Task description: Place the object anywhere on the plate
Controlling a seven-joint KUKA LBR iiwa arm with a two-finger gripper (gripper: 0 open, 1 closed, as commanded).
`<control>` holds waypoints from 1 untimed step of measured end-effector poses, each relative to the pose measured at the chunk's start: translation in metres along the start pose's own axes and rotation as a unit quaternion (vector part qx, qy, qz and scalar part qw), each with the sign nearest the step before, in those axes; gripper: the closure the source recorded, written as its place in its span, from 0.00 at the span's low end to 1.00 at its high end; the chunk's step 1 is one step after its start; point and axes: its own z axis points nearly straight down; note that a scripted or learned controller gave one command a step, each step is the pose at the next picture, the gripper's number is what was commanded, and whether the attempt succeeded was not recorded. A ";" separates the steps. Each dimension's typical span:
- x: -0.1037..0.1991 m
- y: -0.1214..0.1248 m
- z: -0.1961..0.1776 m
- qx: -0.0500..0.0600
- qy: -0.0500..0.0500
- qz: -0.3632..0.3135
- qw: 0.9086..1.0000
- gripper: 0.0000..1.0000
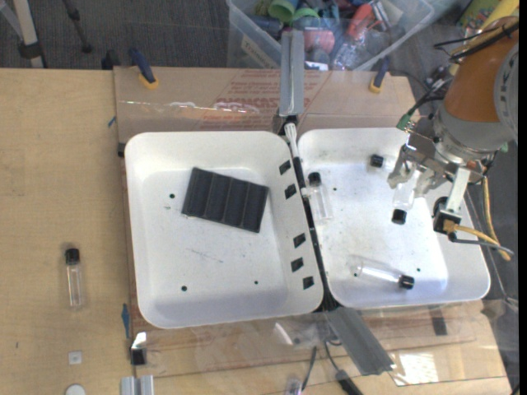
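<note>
A dark ridged rectangular plate (225,199) lies flat in the left bin (156,295), toward its upper middle. Several clear vials with black caps lie in the right bin (469,282): one (318,196) against the divider and one (380,273) near the front. A small black-capped piece (398,216) lies under my gripper, and a loose black cap (376,161) sits near the back. My gripper (413,181) hangs over the right side of the right bin, open, with its tips just above that small piece. I see nothing between the fingers.
A metal divider rail (298,220) with black clips separates the two bins. A clear tub of mixed toys (329,11) stands behind them. Another vial (74,276) lies on the wooden bench to the left. A yellow cable (478,235) hangs beside the wrist.
</note>
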 end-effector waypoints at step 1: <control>0.043 0.045 0.085 0.000 0.000 0.192 0.981 1.00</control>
